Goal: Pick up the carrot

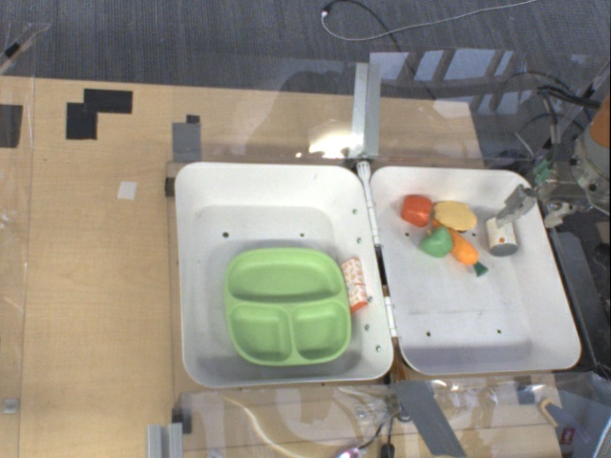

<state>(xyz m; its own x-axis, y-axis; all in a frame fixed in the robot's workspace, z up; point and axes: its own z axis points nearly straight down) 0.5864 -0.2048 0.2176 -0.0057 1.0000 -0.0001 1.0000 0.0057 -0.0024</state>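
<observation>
The carrot (465, 251) is small and orange with a green tip, and lies in the right bin (496, 332) toward its upper middle. It touches a green toy (437, 242) on its left. My gripper (518, 201) hangs over the upper right corner of that bin, right of and a little above the carrot, and apart from it. Nothing shows in its grasp.
A red toy (416, 209) and a yellow one (455, 216) lie just above the carrot. A grey-white cylinder (502, 237) sits to the carrot's right, below the gripper. The left bin (200, 208) holds a green divided plate (286, 303) and a striped packet (354, 282).
</observation>
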